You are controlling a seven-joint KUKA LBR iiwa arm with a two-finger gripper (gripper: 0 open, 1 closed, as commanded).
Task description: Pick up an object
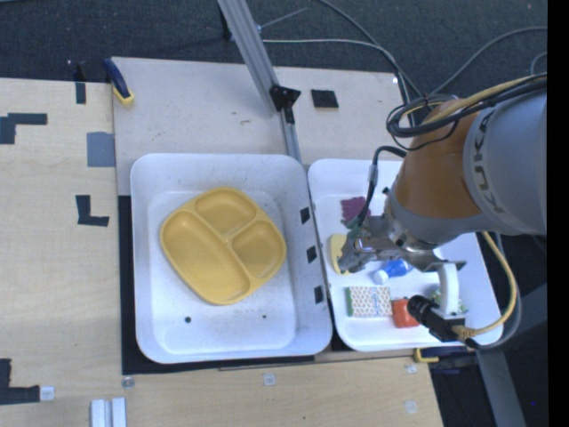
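A pale wooden bench sits on dark carpet, cables trailing across the top, and on it two shallow white bins lie side by side. The left bin (147, 238) carries a yellow divided plate (222, 245), sitting flat and well apart from the action. All eyes on the right bin (324, 185), where the small stuff is: a yellow piece (337, 249) by the near wall, a dark purple scrap (353, 208) above it, a blue and white item (389, 269), a speckled packet (369, 302) and an orange block (403, 313) lower down. The arm (462, 185) comes in from the right, orange band bulging over the bin, wrist pitched steeply down, and the gripper (360, 252) is low among the clutter, just beside the yellow piece. Whether its fingers are spread or closed I cannot tell; the wrist hides them, and nothing is visibly held. To do this well, I would say pick one object only, centre on it squarely, keep clear of the bin wall and close before lifting straight up.
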